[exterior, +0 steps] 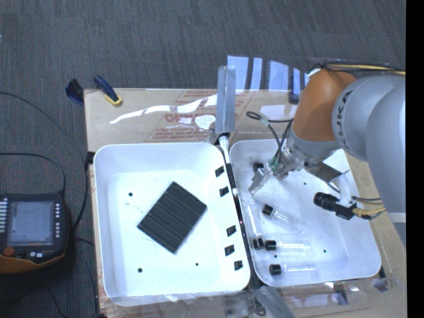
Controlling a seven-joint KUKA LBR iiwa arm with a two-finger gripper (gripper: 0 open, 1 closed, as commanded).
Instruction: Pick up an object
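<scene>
A flat black ribbed pad (173, 216) lies at a slant in the left bin (112, 171). In the right bin (358, 244) lie several clear tubes with black caps: one (278, 214) near the middle, two (281, 245) side by side lower down, and one (288, 269) near the front wall. My gripper (260, 176) reaches down into the right bin's back left part, above and left of the middle tube. Its tips are small and blurred.
A row of black clips (229, 230) runs along the divider between the bins. A black cable plug (331, 203) hangs over the right bin. A teach pendant (30, 227) sits at the far left. A blue and yellow clamp (106, 90) lies on the cardboard behind.
</scene>
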